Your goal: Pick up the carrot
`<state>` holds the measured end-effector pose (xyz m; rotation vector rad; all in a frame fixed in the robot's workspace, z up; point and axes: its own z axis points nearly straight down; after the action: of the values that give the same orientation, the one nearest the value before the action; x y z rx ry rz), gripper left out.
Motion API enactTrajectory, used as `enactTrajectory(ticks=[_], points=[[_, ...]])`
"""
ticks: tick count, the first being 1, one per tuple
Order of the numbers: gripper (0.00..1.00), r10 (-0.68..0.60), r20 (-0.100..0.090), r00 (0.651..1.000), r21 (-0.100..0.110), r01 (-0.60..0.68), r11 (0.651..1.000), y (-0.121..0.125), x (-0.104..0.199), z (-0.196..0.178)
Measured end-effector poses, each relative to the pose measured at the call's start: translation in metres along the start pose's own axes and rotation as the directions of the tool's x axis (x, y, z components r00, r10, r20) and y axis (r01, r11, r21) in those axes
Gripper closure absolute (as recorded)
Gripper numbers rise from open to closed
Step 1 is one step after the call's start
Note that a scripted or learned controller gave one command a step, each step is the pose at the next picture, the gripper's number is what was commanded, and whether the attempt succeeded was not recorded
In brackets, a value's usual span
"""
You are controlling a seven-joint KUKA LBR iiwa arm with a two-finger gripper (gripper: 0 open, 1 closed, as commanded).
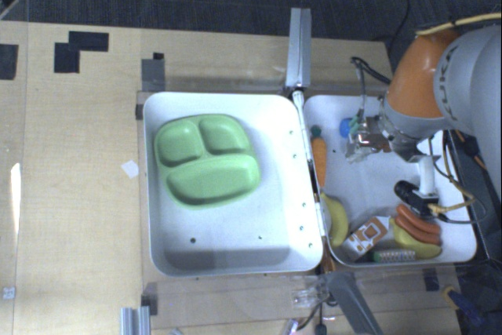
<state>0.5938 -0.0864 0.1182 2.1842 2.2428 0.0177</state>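
The carrot (319, 161) is orange with a small green top. It lies lengthwise along the left wall of the right bin (369, 184), next to the divider. My gripper (363, 140) hangs over the upper middle of that bin, to the right of the carrot and a little farther back, apart from it. The grey arm with its orange band (416, 78) reaches in from the right above it. Nothing can be seen held at the gripper.
The left bin (227, 247) holds a green divided plate (207, 159). In the right bin a banana (338, 220) lies just in front of the carrot. A small box (367, 235), a red sausage (420, 225), a yellow item (416, 245) and a blue object (345, 125) are also there.
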Motion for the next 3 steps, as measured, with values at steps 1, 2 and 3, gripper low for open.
enactTrajectory(ticks=[1, 2, 3], points=[[1.0, -0.191, -0.001, 0.982, 0.01, 0.191, 0.982, -0.06, 0.019, -0.087], [1.0, 0.137, 0.001, 0.991, 0.013, -0.137, 0.99, -0.102, 0.095, -0.108], [1.0, 0.057, 0.001, 0.998, 0.014, -0.057, 0.998, -0.104, 0.049, -0.075]])
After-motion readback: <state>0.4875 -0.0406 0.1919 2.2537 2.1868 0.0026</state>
